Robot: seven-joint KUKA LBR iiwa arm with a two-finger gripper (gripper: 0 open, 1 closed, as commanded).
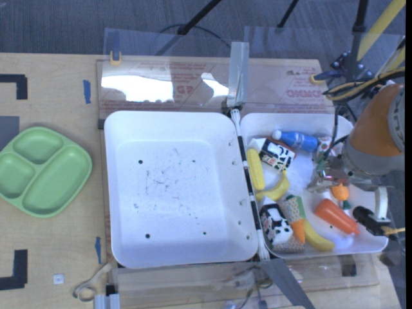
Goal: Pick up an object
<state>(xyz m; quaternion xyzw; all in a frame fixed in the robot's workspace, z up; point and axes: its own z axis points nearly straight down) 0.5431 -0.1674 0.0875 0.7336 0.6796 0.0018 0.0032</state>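
The left bin (170,185) has no toys in it, and the right bin (302,120) holds a pile of small toys: a corn cob (255,168), a banana (278,188), a cow-spotted box (277,154), a blue bottle (297,138) and an orange carrot (335,215). They look light, hard and a bit slippery, so the carrot's thick middle looks like a good place to squeeze. The gripper (325,172) hangs low just above the carrot, and I cannot tell how wide it is open or if it has anything.
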